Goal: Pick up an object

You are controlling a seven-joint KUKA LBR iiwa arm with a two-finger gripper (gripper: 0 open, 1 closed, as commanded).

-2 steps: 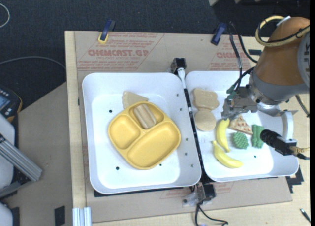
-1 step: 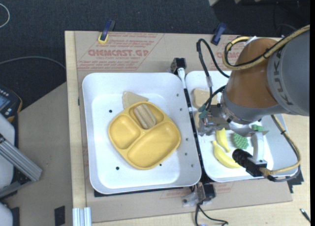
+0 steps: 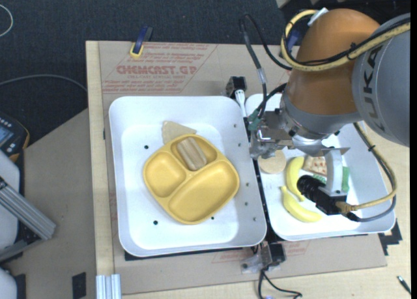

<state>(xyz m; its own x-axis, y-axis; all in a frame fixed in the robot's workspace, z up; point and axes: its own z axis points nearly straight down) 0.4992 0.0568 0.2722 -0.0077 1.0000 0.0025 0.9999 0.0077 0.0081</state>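
Camera view: the gripper (image 3: 268, 142) hangs over the right bin's (image 3: 374, 223) left edge, its fingers hidden under the wrist, so I cannot tell their state. A banana (image 3: 296, 200) lies just below them, partly covered by the arm (image 3: 332, 63), which reaches in bent downward.
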